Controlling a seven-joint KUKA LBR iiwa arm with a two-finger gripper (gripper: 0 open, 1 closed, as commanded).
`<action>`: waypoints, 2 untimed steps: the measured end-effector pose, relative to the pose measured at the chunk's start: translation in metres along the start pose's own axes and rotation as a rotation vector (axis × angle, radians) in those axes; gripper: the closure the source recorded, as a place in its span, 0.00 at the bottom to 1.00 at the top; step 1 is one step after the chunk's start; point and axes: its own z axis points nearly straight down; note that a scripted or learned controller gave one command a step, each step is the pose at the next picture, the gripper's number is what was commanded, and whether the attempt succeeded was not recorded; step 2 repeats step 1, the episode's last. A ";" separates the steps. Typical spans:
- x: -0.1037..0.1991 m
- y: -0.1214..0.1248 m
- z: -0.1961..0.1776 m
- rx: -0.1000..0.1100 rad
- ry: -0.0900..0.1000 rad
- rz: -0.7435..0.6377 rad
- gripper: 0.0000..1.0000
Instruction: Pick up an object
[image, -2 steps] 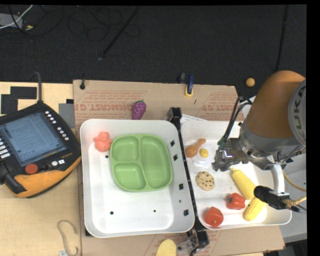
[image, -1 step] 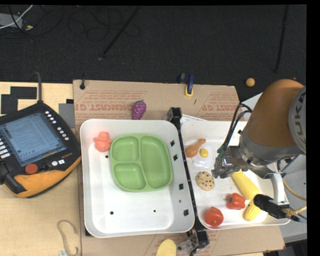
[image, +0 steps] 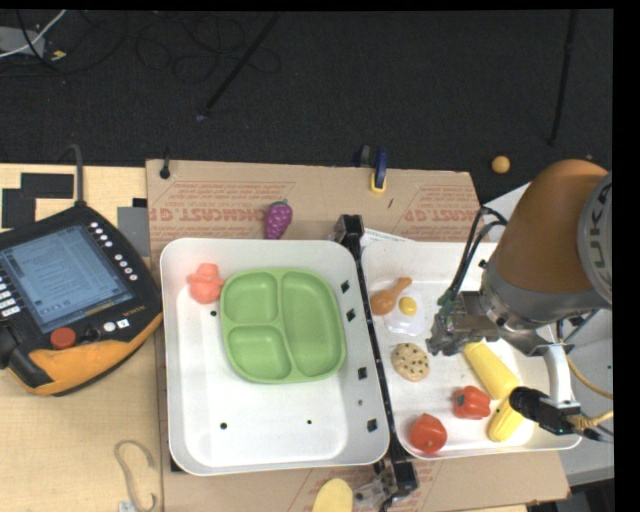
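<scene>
Cookie (image: 410, 361) is seen in the right bin (image: 425, 258), just below-left of the gripper (image: 447, 335). Whether anything is clamped cannot be told; the tool is dark and blurred. Corn cob (image: 490, 367) is seen just right of it, red pepper (image: 471, 402) and tomato (image: 428, 433) nearer the front rim, chicken drumstick (image: 389, 296) behind. In the left bin (image: 260, 440) a green divided plate (image: 281, 326) and pink toy (image: 204, 283) are placed.
</scene>
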 end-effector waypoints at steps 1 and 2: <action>-0.001 0.006 -0.003 -0.002 0.000 -0.003 1.00; -0.001 0.006 -0.003 -0.002 0.000 -0.003 1.00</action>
